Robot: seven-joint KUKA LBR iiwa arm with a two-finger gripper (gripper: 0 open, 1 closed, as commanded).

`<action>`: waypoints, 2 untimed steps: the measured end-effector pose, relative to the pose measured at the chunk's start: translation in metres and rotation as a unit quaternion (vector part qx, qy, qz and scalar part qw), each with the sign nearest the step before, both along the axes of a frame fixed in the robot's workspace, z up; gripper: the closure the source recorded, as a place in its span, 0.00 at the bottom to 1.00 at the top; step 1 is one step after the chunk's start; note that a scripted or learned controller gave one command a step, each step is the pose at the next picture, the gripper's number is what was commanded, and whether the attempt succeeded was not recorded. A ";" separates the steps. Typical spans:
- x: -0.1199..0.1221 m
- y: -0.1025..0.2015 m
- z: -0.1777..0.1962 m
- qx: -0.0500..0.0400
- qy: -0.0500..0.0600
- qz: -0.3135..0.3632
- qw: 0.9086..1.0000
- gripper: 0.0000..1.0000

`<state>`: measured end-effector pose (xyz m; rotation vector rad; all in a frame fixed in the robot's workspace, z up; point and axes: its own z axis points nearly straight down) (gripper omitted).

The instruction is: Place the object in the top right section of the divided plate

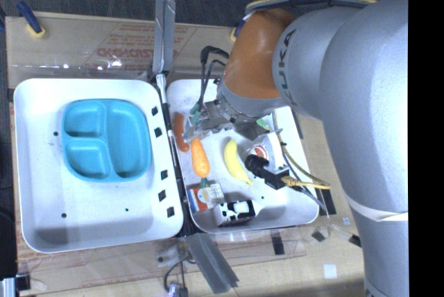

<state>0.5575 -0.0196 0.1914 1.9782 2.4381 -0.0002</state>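
Note:
A blue divided plate [106, 138] with three sections lies in the left white bin [41, 219]; nothing rests on it. The right bin [298, 209] holds an orange carrot [200, 158], a reddish-brown sausage [180, 132] and a yellow banana [235, 162]. My gripper [200, 119] hangs low over the right bin's upper left part, just above the carrot's top end and right beside the sausage. The wrist hides whatever lies directly under it.
A small juice carton [205, 194] and a black-and-white item [236, 209] lie near the right bin's front wall. A red-and-white item [261, 150] sits beside the banana. The grey arm covers the right bin's back and right side. A divider wall [168, 150] separates the bins.

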 end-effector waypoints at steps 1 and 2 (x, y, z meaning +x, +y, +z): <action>0.026 0.097 0.051 0.001 0.002 0.022 1.000 1.00; 0.091 0.158 0.016 0.000 0.002 -0.011 1.000 1.00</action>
